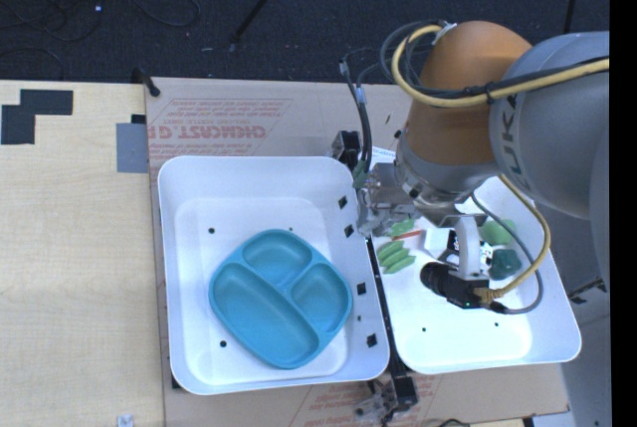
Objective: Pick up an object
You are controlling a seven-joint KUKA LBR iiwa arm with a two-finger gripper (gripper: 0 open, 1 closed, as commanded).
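The arm [468,116] is in from the right and hanging low over the right bin [542,347], wrist hunched above that bin's upper left corner, close to the wall shared with the left bin [179,216]. The gripper [386,216] sits tucked under the wrist housing, and from this angle I cannot tell whether it is spread or closed. Nothing can be seen caught in it, so I would not call a pick made.

Candidates are close. A green pod [395,258] lies on the bin floor just below the gripper, a thin red strip [406,236] sits just above the pod, and further right a pale green piece [496,234] and a teal piece [506,263] lie side by side, partly behind the wrist. Over in the left bin, a blue divided plate [281,298] lies flat, well apart from the arm.

My read: the approach is done, with the grasp and the lift both left to do. The green pod looks the likeliest target, being nearest
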